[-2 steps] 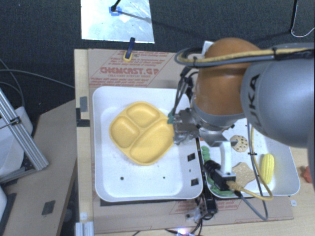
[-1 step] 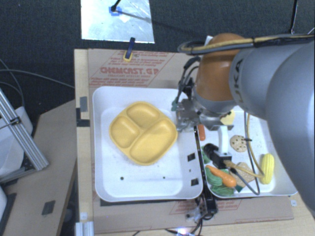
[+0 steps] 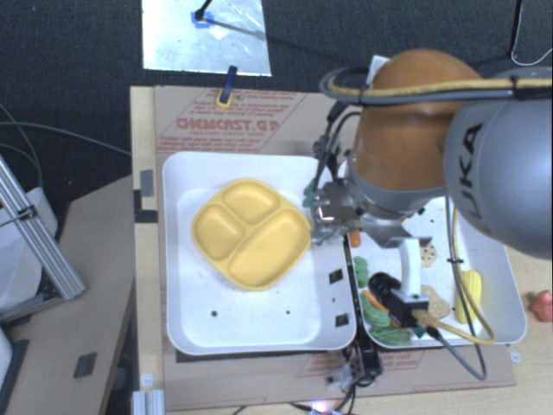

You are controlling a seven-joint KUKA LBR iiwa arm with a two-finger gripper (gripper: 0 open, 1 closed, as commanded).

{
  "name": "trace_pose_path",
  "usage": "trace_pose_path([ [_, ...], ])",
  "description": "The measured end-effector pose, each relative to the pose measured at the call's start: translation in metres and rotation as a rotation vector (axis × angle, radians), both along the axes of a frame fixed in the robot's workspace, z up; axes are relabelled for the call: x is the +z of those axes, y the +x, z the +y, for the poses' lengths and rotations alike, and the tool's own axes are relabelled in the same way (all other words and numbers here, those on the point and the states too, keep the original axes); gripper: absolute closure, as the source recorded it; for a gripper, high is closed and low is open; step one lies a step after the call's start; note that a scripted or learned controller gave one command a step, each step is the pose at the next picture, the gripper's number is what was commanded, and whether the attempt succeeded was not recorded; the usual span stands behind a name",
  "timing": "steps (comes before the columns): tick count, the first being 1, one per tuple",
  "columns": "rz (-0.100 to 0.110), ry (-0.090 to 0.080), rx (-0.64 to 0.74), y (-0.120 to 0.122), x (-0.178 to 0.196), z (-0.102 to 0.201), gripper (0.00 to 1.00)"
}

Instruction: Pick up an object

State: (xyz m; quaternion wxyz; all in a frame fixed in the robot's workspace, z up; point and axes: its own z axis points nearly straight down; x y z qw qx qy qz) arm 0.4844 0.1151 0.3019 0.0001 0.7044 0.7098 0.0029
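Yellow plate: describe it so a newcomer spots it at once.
Of the two white bins, take the left bin. The yellow plate lies in its upper half. Three compartments and its large size set it apart from the right bin's small pieces.

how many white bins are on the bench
2. The left bin holds a yellow divided plate. The right bin sits right beside it, largely under the arm, so part of it is hidden.

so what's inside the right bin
In the right bin, small pieces show: green ones, an orange one, a speckled tan disc and a long yellow item. The arm covers the bin's far half, so whatever lies there cannot be seen.
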Motion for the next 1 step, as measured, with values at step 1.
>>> trace_pose_path([
  [1, 0.004, -0.006, -0.015, 0.0173, -0.0271, -0.0834, 1.0],
])
